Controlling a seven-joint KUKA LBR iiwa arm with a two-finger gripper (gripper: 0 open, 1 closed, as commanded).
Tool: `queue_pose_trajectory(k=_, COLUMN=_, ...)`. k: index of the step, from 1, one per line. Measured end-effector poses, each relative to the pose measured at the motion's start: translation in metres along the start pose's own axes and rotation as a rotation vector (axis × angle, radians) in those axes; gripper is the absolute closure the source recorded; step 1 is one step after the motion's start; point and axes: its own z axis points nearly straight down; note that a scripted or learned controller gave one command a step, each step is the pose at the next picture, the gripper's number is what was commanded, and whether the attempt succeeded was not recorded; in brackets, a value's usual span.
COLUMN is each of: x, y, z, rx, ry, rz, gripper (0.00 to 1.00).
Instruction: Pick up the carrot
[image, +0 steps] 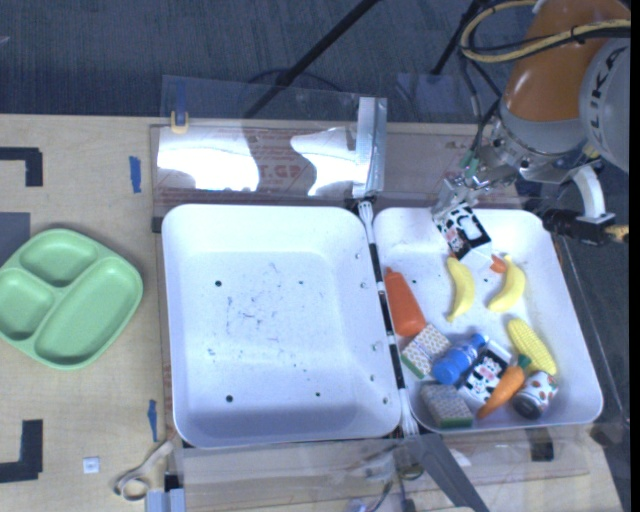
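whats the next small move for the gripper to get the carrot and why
Probably travel toward the near end of the right bin and stop above the carrot. The gripper sits at the bin's far edge, and the carrot lies wedged between the corn cob and a black-and-white carton.

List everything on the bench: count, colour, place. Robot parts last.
bins: 2, white, side by side; left bin, right bin
carrot: 1, orange, right bin, near front
bananas: 2, yellow, right bin middle
corn: 1, yellow, right bin, right side
orange block: 1, right bin, left edge
blue bottle: 1, right bin, front
can: 1, right bin, front corner
sectioned plate: 1, green, left of the bins
arm: 1, grey with orange band, upper right
hand: 1, above right bin's back edge
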Motion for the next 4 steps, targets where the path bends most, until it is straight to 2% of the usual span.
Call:
queue_pose_trajectory(k=2, x=0.021, y=0.006, z=-0.006, rx=0.002, ry=0.004, rz=-0.527, gripper=1.00)
queue_pose_trajectory(k=3, x=0.070, y=0.008, z=0.011, rx=0.002, ry=0.006, rz=-0.772, gripper=1.00)
queue_pose_trajectory(k=4, x=0.036, y=-0.015, z=0.013, rx=0.001, ry=0.005, rz=-0.876, gripper=1.00)
